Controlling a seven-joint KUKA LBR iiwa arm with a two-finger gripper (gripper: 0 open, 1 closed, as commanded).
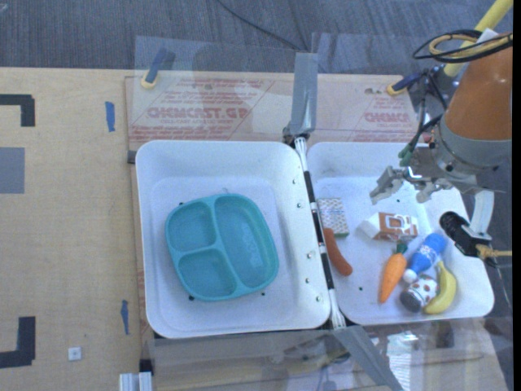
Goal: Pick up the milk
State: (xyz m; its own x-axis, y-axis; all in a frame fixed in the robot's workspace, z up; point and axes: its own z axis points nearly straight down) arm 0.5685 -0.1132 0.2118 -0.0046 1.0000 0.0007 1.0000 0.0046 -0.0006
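One milk carton (392,226) lies on its side in the right bin (350,165), roughly midway between that bin's far and near rims and toward its right half. You see the gripper (409,184) poised just beyond the carton's far side, its two fingers spread apart with nothing between them.

Crowding is your chief risk. A carrot (391,276) lies just nearside of the carton, and a blue-capped bottle (423,265) sits just beside the carton's right end, with a banana (444,291) near the bin's near right corner. If the fingers come down off-centre, one may land on the bottle or nudge the carrot instead of straddling the carton. Lying flat, the carton also offers a low profile, so a shallow descent could close on air, and a skewed one could push it sideways.

Further off, a patterned block (332,216) and a sausage (337,252) hug the right bin's left rim; a teal divided plate (221,246) occupies the left bin (155,177).

Note that the arm (480,104) is cut off at the right, its body masks the right bin's far right corner, and the carton's print is too small to read.
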